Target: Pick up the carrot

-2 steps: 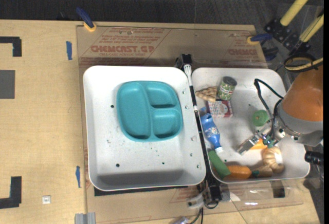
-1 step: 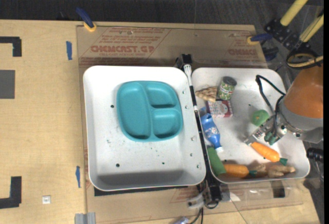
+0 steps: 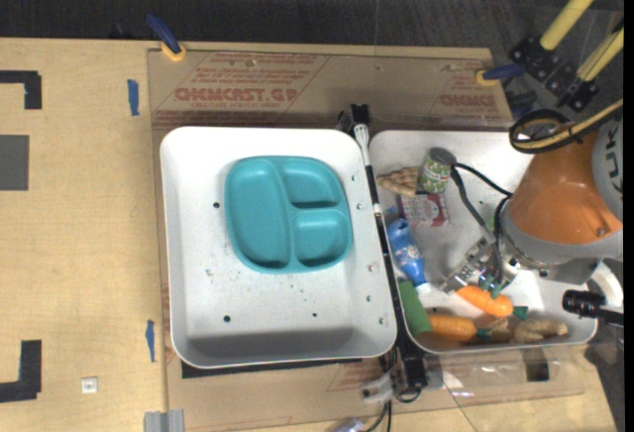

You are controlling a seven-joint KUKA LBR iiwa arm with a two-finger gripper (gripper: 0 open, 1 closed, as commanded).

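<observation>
The left bin (image 3: pixel 198 222) holds a teal divided plate (image 3: pixel 287 212); the right bin (image 3: pixel 555 346) holds clutter. The claw (image 3: pixel 483 273) hangs just above an orange carrot (image 3: pixel 485 300); whether it grasps anything I cannot tell.

The grey arm with its orange band reaches in from the right, end effector (image 3: pixel 482 273) lowered.

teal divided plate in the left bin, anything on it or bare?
Bare. All three compartments of the teal plate show plain teal; it lies flat in the left bin.

Two bins (image 3: pixel 188 252), one plate (image 3: pixel 288 213), two carrots (image 3: pixel 452 327).
</observation>
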